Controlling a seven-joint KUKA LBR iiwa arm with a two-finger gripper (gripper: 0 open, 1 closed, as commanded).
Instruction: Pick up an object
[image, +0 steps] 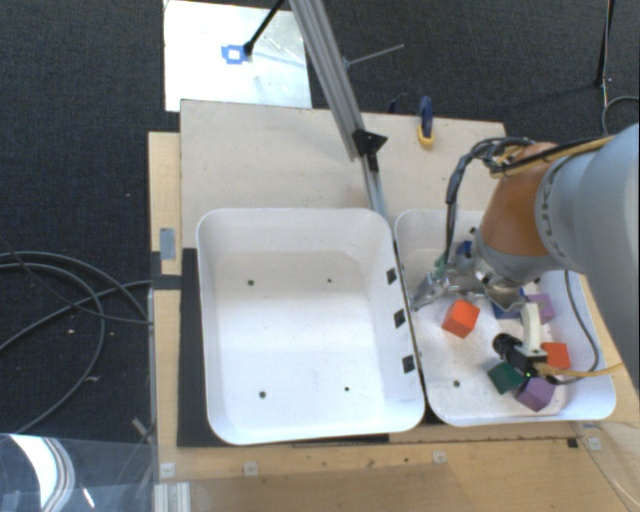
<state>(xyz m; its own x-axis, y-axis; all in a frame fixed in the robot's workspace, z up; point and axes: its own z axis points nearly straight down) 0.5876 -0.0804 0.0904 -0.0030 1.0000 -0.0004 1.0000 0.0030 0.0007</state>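
Bright, even overhead light; white bins (300, 225) glare slightly, picture mildly soft.

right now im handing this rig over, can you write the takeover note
Gripper: low in the right bin, near its left wall; whether it is open or shut is unclear, and nothing is visibly held.
Things: orange cube just right of the gripper; green block, purple block and a smaller orange block by the bin's near right corner.
Done: no pick confirmed.
Left: grasp and lift one object.
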